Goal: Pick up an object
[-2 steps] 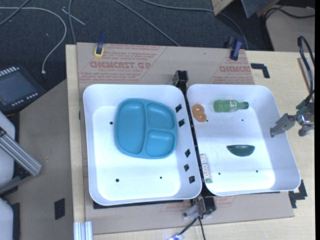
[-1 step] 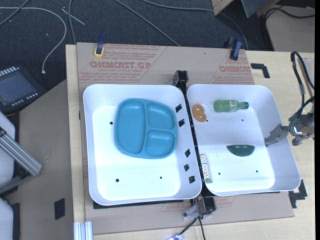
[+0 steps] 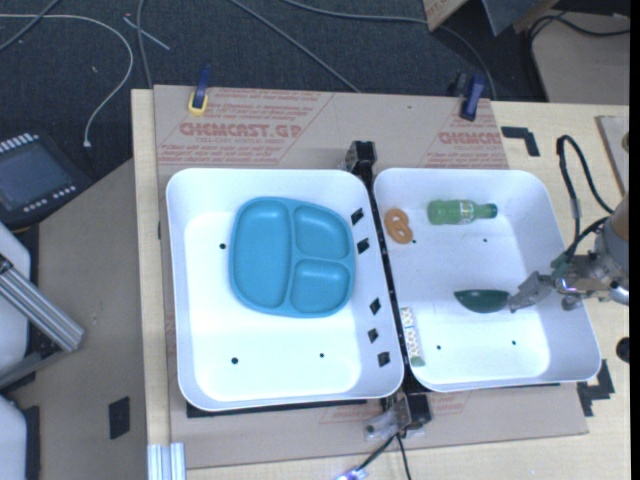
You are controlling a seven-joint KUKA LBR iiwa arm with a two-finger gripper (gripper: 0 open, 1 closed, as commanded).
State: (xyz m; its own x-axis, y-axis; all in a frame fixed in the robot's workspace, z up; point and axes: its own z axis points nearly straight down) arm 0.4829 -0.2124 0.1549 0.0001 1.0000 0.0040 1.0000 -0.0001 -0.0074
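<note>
In the right bin (image 3: 520, 363) lie a dark green spoon (image 3: 484, 299), a light green bottle (image 3: 459, 211) on its side near the far wall, and a small orange pretzel-shaped piece (image 3: 398, 225). My gripper (image 3: 545, 289) is low at the bin's right side. Its tip reaches left to the spoon's handle end. Whether it touches the spoon cannot be made out, and nothing is visibly lifted.
The left bin (image 3: 200, 298) holds a blue divided plate (image 3: 292, 256). A small printed packet (image 3: 409, 332) lies against the right bin's left wall. A black divider with clips runs between the bins. Cables trail over the dark floor behind the bench.
</note>
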